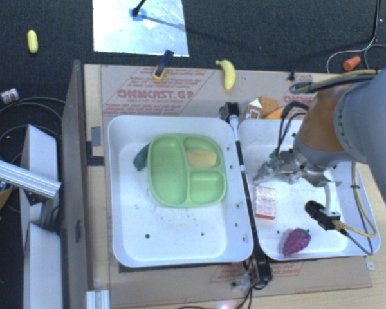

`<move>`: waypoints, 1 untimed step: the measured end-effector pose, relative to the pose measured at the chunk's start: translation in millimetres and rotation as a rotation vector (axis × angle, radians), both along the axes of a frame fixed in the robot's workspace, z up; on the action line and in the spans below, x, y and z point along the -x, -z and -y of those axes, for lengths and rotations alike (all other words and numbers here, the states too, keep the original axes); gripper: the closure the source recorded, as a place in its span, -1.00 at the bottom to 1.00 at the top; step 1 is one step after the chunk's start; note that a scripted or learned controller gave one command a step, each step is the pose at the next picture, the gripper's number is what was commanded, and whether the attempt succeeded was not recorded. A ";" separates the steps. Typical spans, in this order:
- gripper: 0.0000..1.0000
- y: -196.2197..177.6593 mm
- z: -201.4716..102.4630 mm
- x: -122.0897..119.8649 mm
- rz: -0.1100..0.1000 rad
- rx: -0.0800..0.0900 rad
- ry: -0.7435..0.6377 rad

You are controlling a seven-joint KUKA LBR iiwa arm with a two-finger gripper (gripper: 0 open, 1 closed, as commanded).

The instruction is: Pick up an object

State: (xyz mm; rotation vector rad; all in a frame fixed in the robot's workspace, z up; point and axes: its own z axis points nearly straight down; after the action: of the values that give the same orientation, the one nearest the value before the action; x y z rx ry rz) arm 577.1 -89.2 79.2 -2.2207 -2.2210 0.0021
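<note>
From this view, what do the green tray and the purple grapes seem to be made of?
Green tray: likely moulded plastic, matte with a soft sheen, one even colour with rounded compartments. Purple grapes: probably a plastic or rubber toy, bumpy and dull; too small to be sure.

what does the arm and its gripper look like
The arm is a thick, rounded grey body with a broad orange band above the wrist. Dark cables loop along the band toward the gripper, a metallic grey unit of angular parts. A yellow cable curves down beside a small black fitting.
</note>
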 end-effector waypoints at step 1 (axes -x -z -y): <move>1.00 -15.9 -0.5 -1.7 0.005 0.000 -0.003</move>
State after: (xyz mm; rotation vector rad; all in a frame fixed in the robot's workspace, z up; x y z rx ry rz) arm 578.8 -88.6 95.0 -2.2195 -2.2269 -0.0032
